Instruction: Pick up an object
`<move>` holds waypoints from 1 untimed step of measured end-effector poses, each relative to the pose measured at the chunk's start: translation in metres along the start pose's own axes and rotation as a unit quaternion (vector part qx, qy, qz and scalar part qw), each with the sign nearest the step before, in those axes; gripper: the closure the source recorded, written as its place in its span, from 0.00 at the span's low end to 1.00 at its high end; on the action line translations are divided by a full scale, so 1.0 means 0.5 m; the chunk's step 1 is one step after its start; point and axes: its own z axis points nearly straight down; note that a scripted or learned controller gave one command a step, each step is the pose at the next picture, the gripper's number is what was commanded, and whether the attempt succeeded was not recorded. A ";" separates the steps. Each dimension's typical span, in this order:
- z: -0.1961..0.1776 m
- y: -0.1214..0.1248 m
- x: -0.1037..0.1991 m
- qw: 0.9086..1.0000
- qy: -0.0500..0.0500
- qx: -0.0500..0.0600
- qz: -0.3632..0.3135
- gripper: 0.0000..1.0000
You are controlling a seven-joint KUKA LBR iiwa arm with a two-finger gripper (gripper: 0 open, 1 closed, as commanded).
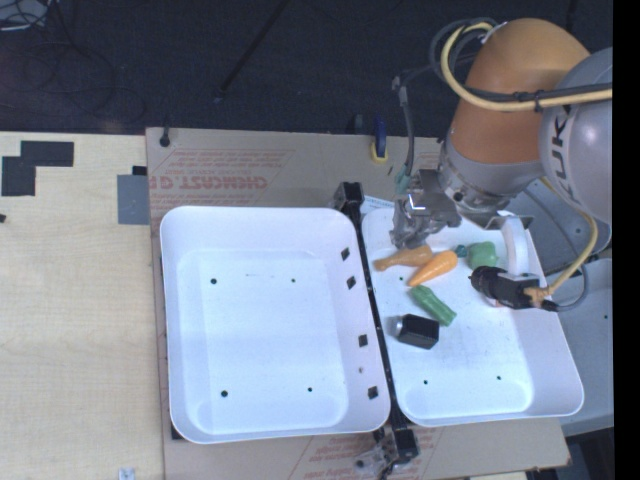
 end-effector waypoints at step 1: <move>-0.137 -0.060 -0.003 1.000 -0.001 0.001 0.002 1.00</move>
